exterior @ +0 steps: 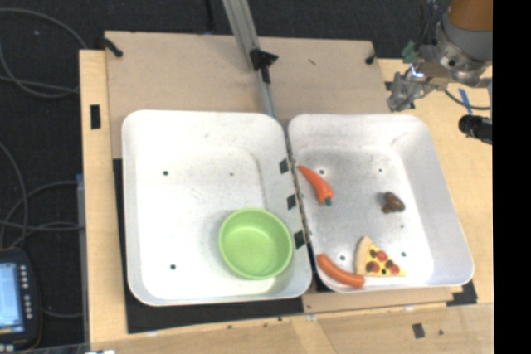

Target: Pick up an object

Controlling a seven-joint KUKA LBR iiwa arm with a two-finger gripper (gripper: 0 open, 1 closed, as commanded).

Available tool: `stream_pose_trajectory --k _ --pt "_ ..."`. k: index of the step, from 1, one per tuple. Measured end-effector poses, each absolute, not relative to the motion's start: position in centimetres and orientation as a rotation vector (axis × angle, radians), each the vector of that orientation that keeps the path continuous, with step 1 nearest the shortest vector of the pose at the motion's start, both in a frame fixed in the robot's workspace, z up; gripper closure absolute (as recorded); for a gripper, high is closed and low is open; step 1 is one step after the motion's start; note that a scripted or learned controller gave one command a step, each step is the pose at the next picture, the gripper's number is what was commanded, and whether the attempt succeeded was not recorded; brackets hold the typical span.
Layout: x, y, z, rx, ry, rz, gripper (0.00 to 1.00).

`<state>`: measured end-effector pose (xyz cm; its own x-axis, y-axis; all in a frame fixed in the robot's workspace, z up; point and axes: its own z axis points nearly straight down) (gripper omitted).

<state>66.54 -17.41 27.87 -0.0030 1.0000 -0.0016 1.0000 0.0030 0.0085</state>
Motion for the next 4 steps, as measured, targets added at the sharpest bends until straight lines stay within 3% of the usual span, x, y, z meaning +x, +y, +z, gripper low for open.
stream_pose_trajectory --k 2,4 --pt "67.1 -6.6 28.0 2.214 2.23 0.001 1.0" --pt "65.5 4.7 24.6 2.215 2.229 -0.001 1.0"
